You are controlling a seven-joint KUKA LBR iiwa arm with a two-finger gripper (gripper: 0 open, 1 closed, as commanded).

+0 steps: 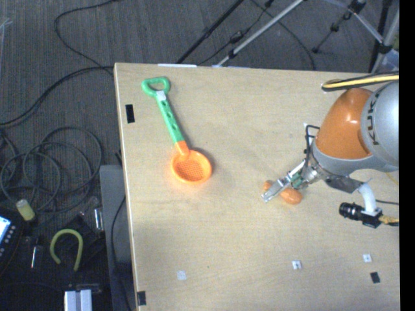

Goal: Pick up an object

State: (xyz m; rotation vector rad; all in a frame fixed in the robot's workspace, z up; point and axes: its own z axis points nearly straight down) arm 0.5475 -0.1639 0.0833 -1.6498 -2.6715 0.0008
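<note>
Hovering jaws [275, 190] low over small orange pieces [290, 196] on table [259, 264] right-centre | opening, hold: cannot tell | likely light, rounded, prone to rolling | best pinched across middle | green-handled orange strainer [181, 151] well apart, left.

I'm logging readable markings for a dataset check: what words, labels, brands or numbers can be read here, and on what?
"KU": dark letters on the grey arm beside its orange band, cut off at the picture's edge.
Small black and white tags on the wooden bench: too small to read.
The green-handled orange sieve spoon: no lettering that I can see.
</note>
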